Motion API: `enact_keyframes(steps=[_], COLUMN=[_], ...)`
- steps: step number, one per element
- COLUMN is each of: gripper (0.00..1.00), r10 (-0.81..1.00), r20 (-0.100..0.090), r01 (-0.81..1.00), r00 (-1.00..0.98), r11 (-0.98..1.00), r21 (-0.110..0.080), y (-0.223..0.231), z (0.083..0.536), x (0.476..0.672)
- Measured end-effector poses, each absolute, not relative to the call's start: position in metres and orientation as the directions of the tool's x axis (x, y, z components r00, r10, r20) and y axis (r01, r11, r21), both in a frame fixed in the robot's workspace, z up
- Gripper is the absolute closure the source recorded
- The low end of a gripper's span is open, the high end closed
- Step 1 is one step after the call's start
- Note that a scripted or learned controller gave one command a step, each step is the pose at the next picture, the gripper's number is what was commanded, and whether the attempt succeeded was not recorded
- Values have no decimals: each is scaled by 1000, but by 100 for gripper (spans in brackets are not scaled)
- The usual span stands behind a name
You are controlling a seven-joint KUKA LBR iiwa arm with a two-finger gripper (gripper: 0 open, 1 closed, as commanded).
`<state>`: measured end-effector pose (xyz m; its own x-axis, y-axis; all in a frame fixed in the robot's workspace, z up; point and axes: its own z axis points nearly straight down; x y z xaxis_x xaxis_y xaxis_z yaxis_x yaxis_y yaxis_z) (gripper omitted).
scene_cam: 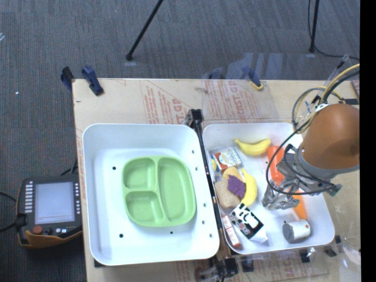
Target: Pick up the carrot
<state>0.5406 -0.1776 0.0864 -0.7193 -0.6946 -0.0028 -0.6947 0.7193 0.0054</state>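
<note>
Gripper (281, 201) hangs low in the right bin (320, 239), under the arm's orange band (332, 135), and I cannot tell from this slanted view how it is set or whether anything sits in it. What shows of the carrot (275, 155) is an orange piece by the arm's left side, with another orange bit showing just right of the gripper near the bin floor; the arm covers the stretch between, so whether these are one long carrot is my guess, not something plain to see. If so, the carrot runs under the wrist, with the gripper just beside it or on top of its lower end. To do the grasp well, the gripper should be centred across the carrot's width, not along it, and come down squarely so it does not roll away. It should keep off the grey can (296, 230) just below and the banana (253, 146) up to the left. The sandwich (234, 187) and the packets lie farther left, apart from the carrot. The left bin (106, 151) holds a green tray (158, 191) and plays no part in this step.
</note>
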Motion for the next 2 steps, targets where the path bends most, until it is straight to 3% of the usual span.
enact_keyframes(steps=[1, 2], gripper=[100, 100], r10=[-868, -919], r20=[-4, -5], r01=[-868, -919], r00=[-497, -394], r11=[497, 394], r21=[5, -1], y=[-153, -161], z=[87, 125], x=[527, 522])
